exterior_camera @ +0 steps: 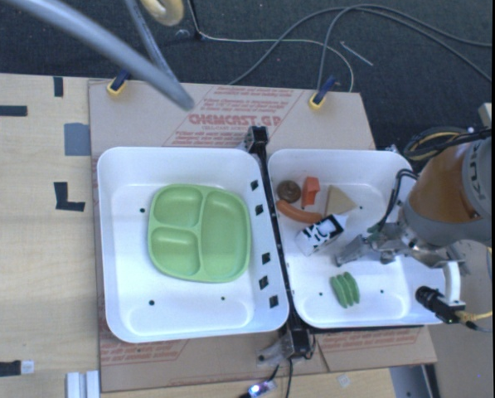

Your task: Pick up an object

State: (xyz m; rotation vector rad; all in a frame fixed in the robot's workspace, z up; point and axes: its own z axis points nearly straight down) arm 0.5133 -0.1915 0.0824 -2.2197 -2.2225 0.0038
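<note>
Black-and-white block (pixel 321 232) just beside jaws (pixel 344 257).

Grey KUKA arm (pixel 458 197) with an orange band

The rounded wrist housing is grey below a broad orange band (pixel 438 191) (more amber-brown in this light). Dark cables (pixel 434 139) loop over its top, and another thin black cable runs down the wrist's near side. The gripper (pixel 355 251) is slim grey metal, and a black fitting (pixel 434 298) with a white bracket sits beneath the wrist.
</note>
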